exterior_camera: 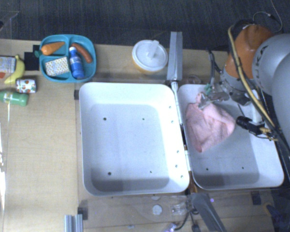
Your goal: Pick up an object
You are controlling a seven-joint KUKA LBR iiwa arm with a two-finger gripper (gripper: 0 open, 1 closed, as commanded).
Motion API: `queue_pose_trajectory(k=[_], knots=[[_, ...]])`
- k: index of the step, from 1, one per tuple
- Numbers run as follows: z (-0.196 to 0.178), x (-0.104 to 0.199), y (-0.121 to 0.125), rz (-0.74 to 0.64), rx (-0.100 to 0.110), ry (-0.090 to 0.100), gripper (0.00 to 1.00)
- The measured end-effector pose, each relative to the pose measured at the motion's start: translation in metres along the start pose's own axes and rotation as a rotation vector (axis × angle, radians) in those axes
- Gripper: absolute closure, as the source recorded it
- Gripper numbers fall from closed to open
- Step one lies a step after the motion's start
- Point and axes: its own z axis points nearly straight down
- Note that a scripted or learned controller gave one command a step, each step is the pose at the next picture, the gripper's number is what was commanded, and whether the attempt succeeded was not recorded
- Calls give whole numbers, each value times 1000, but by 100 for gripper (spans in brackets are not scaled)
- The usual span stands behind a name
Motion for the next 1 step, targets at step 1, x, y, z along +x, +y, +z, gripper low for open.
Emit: queue_pose_trajectory(k=[1], knots=[[-82,32,20,110,16,2,100]])
